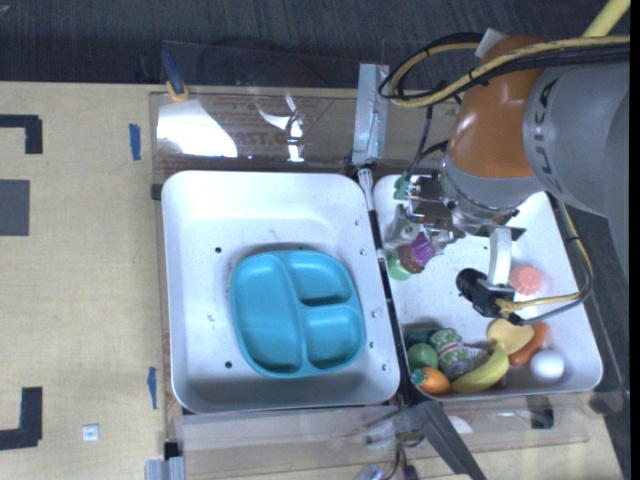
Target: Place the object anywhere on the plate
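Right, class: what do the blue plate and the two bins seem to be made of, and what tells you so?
Blue plate: likely moulded plastic, one even turquoise colour, smooth with a soft sheen, and rounded walls between its three sections.
Left bin and right bin: probably thin formed plastic, glossy white, with rounded corners and pale reflections. Painted metal cannot be ruled out.

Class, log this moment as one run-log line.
gripper: over right bin, at purple object | grasp: unclear | blue plate: left bin, unloaded | toy food: right bin's near edge
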Robot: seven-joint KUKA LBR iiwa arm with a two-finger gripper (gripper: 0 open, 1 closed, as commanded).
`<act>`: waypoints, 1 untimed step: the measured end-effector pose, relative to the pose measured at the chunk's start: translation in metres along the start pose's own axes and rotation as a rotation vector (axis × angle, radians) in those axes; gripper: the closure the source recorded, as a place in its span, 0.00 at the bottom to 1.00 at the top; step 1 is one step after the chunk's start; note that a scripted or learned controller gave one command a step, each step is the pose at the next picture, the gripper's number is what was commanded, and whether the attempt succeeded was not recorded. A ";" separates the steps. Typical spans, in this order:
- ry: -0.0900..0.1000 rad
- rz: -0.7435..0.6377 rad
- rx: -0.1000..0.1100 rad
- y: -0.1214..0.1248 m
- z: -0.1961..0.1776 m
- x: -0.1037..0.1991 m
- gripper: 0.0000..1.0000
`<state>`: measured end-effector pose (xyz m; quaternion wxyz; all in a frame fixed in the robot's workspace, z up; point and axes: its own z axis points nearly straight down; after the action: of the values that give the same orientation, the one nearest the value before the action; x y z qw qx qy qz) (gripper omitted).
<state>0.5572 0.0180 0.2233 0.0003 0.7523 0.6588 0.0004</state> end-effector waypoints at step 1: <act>-0.001 -0.024 0.007 -0.031 0.039 0.048 1.00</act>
<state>0.5324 0.0697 0.1847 -0.0019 0.7444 0.6678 -0.0023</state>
